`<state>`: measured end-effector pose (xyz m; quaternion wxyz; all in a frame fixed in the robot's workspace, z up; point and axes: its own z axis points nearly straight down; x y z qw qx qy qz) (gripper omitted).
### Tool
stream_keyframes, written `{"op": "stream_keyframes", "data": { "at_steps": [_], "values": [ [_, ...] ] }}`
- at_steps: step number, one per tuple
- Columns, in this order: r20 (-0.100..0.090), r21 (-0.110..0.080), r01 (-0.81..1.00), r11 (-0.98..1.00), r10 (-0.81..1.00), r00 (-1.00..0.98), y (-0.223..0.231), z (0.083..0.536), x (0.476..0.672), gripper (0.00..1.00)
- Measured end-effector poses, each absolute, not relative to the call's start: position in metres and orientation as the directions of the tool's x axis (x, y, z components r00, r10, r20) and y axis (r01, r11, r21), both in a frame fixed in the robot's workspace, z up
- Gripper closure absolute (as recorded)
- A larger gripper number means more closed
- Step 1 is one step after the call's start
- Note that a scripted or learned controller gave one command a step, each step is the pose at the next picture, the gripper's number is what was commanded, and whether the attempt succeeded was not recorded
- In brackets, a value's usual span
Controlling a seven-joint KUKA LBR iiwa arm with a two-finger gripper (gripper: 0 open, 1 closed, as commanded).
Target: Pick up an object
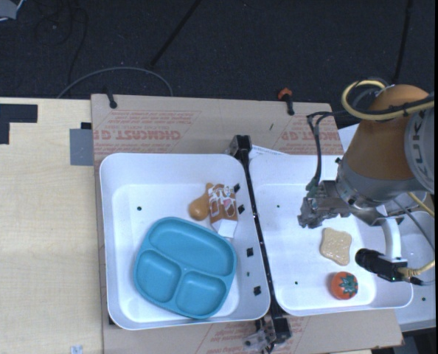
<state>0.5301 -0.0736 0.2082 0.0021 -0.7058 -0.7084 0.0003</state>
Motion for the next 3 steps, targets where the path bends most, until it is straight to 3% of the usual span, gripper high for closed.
{"op": "stream_keyframes", "data": {
  "at_steps": [3],
  "values": [
    [0.001, -0.006, 1.000, 0.004, 1.000, -0.004, 0.082, 0.219, 0.502, 1.00]
  ]
}}
